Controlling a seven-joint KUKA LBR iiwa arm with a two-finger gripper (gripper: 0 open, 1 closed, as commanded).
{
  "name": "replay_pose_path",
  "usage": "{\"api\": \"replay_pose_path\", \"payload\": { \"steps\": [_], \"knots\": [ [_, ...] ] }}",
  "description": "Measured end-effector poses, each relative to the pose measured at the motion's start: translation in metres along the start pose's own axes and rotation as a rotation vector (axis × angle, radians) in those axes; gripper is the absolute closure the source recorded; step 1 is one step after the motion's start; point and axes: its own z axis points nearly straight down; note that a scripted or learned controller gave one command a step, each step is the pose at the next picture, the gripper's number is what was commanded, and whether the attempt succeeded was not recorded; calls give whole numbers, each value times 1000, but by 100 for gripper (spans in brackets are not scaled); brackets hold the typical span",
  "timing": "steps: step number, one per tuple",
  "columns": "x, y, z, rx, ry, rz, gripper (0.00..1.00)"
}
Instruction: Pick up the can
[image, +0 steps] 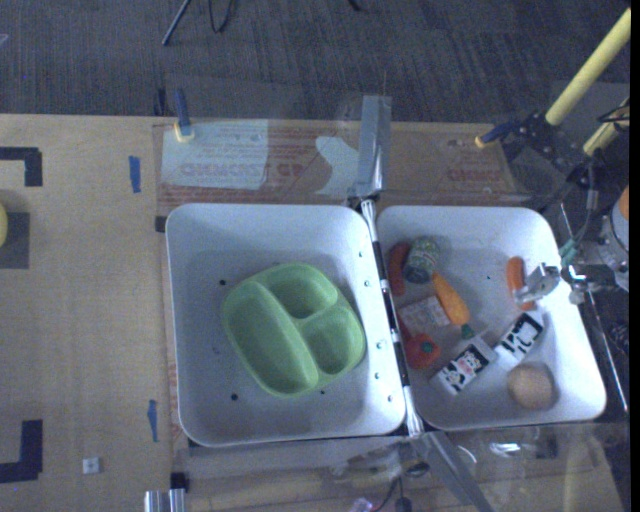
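Gripper (548, 280) is seen at the right bin's (575, 400) right rim, reaching in from the right; whether the jaws are wide or narrow cannot be told, blurred and small; nothing is seen held between them; a small orange piece (515, 272) lies just beside the tip. Can (422, 258), greenish, is placed at the upper left of the right bin, near the divider, touching or just beside a red item (398, 268); well apart from the gripper, so a reach across the bin is judged necessary. Between them are scattered an orange carrot-like piece (451, 301), a flat packet (423, 317), a red tomato-like toy (421, 349), two black-and-white cartons (466, 367), a tan ball (531, 385); clutter is judged a collision risk on approach. Left bin (200, 250) holds a green divided plate (293, 327). Bins are set side by side on a wooden desk (80, 330) with blue tape marks (134, 172); dark carpeted floor (300, 40) is seen beyond; a yellow pole (590, 68) at upper right.
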Motion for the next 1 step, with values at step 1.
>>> {"api": "replay_pose_path", "payload": {
  "steps": [1],
  "knots": [
    [-17,-5,-50,-5,-4,-210,0]
  ]
}}
